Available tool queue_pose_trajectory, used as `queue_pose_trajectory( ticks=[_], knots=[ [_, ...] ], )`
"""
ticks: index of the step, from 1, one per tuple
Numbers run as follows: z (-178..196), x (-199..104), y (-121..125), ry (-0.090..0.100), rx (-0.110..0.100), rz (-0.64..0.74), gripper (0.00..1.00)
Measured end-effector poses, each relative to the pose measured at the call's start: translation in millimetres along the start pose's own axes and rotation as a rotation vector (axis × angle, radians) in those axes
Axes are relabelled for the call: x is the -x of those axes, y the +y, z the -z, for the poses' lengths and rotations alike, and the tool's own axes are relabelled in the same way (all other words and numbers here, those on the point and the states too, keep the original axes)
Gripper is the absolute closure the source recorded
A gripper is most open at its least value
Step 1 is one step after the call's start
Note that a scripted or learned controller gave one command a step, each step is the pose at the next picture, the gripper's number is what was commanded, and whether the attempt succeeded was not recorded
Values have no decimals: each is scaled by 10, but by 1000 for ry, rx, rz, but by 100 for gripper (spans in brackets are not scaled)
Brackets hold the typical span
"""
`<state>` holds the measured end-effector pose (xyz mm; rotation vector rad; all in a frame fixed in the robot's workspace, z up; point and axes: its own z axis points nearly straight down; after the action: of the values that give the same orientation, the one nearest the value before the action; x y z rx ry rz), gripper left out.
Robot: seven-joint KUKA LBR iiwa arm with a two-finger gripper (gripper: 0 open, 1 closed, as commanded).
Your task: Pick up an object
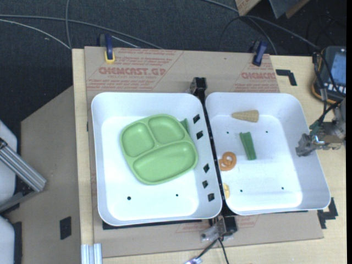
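Observation:
The right bin [291,199] holds a tan cone [245,115] at the back, a green stick [247,146] in the middle and an orange ring [227,161] near the left wall. A small yellow piece [226,190] lies by the divider at the front left. My gripper [307,146] hangs at the right rim of this bin, well to the right of the green stick and apart from every object. Nothing shows in its grasp.
A green divided plate [159,148] fills the middle of the left bin [110,202], with a small dark green piece [184,126] at its back right edge. Black clips line the divider between the bins. Blue clamps hold the cardboard base at the back.

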<state>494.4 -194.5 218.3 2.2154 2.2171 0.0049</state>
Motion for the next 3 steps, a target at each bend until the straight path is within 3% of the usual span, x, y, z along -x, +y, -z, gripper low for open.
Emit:
queue_pose_trajectory(
  ticks=[1,3],
  knots=[
    [516,5,18,1,-1,1,100],
    [456,-1010,496,4,-5,5,100]
  ],
)
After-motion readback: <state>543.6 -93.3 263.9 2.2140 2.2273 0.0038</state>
